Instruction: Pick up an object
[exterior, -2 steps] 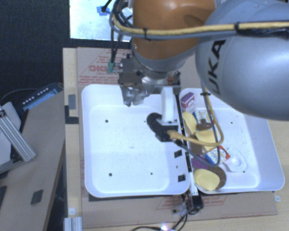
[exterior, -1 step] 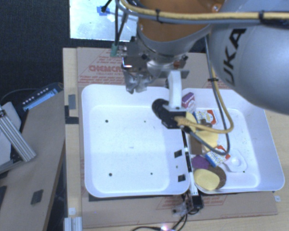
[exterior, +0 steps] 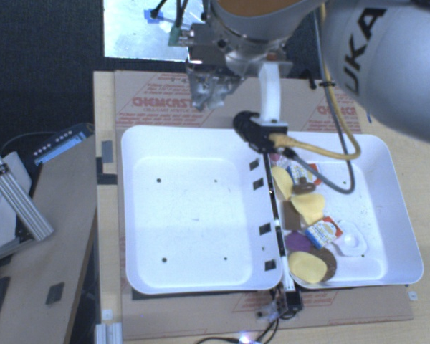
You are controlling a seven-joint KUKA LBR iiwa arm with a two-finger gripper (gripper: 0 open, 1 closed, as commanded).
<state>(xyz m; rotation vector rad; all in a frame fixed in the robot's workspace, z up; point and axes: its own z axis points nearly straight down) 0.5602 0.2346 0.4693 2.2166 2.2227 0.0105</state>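
My pincer [exterior: 209,92] hangs above the far rim of the left bin [exterior: 140,170]; whether it is apart or together, I cannot tell. The objects [exterior: 307,213] lie heaped in the right bin [exterior: 390,213] along the divider. Risk: crowding there may cause a glancing or multiple grab.

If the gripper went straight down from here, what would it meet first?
Probably the cardboard sheet behind the left bin, since the gripper hangs beyond that bin's far rim; depth is unclear from this slant.
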